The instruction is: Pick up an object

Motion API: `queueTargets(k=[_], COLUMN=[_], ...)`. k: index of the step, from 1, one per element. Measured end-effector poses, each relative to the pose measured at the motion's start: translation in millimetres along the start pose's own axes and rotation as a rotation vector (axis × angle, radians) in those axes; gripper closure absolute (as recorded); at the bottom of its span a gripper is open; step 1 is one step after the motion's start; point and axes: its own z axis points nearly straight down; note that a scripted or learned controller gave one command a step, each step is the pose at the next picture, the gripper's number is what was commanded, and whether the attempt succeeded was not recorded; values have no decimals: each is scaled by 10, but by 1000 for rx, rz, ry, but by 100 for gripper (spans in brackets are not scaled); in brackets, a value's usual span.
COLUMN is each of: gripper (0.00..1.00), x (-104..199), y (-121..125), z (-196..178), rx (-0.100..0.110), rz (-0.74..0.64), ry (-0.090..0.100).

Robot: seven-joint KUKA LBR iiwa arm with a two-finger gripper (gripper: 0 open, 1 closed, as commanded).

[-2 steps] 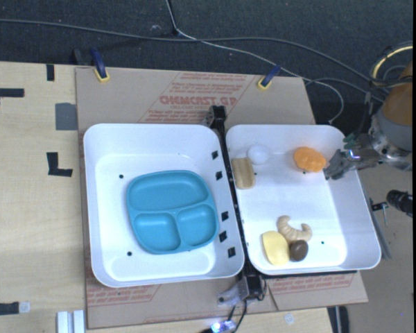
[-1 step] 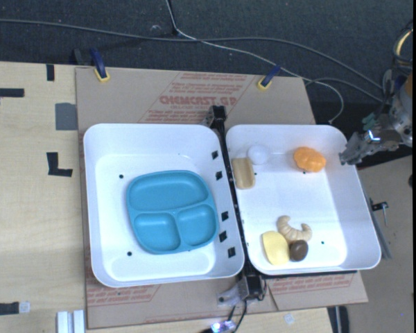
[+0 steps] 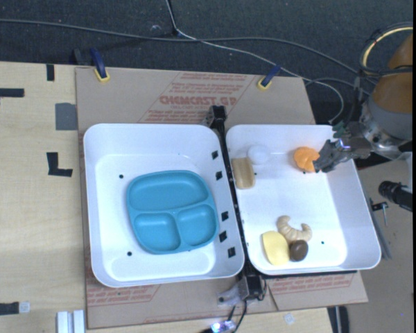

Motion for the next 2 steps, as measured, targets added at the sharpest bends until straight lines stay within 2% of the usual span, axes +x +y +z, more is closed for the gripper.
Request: queueTargets(k=[2], gripper=[100], x=[1002], y=[-206], z=[264], rx=[1], rz=[0], ry=[0])
